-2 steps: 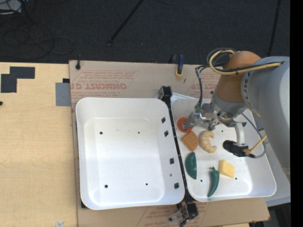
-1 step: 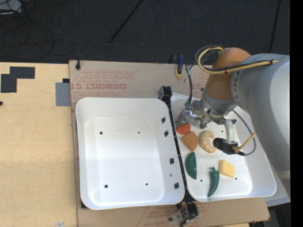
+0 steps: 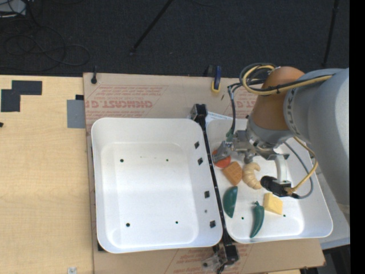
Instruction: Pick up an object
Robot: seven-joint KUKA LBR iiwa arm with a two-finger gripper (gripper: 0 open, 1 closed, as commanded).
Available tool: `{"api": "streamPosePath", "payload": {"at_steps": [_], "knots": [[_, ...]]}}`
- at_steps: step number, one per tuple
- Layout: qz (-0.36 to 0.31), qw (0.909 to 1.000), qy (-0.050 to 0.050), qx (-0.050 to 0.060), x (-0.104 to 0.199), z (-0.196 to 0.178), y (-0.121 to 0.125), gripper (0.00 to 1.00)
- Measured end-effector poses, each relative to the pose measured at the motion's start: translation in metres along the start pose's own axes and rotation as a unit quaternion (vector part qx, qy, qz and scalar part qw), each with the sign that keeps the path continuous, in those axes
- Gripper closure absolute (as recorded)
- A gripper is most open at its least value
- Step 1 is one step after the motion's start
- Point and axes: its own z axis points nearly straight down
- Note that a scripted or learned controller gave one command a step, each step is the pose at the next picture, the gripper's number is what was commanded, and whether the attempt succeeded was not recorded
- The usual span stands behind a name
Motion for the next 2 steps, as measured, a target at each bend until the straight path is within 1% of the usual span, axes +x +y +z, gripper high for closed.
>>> {"api": "streamPosePath", "payload": {"at_steps": [1,2], "knots": [[0.001,1.0,0.001,0.0,0.0,-0.011,0.001,1.0],[0.001,1.0,0.001,0.003,-0.001,0.002,-0.069,1.0]]}}
